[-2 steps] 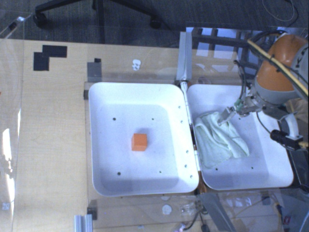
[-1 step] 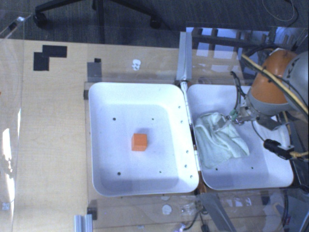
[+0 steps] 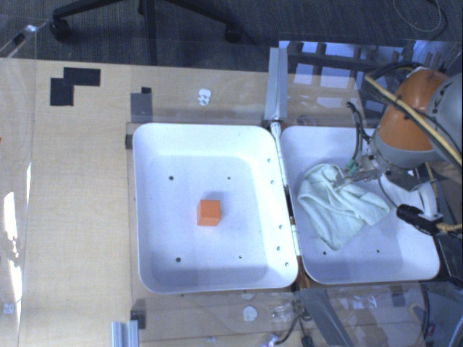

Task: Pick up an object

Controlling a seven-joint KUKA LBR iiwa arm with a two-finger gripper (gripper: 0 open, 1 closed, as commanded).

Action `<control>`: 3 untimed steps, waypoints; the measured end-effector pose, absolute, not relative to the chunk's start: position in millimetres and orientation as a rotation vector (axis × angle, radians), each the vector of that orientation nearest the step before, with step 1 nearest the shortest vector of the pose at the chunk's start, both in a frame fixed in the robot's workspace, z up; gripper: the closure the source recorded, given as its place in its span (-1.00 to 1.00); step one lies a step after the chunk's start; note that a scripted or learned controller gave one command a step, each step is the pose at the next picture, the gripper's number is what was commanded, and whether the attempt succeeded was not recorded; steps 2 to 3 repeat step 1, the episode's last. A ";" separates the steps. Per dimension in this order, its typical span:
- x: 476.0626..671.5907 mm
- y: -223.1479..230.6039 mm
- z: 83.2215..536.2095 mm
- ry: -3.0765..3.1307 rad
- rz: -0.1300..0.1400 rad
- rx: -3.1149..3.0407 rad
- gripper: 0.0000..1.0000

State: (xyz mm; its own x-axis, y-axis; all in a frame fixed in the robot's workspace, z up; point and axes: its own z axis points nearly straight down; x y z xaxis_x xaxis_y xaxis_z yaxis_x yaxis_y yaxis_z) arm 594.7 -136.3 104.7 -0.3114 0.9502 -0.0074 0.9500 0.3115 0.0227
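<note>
orange cube (image 3: 209,212), seemingly pale-green cloth (image 3: 338,202)

Dark carpet (image 3: 289,6), chair base (image 3: 148,2), wooden bench (image 3: 72,215)

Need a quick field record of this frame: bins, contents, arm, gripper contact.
left bin: holds one orange cube, near its centre
right bin: holds a crumpled white cloth
arm: over the right bin, reaching in from the view's right
gripper: at the cloth's upper edge, tip against the fabric
grasp: cannot tell from this view
cube vs gripper: apart, in different bins
</note>
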 end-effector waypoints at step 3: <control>633.6 -104.5 213.2 2.546 0.006 1.830 1.00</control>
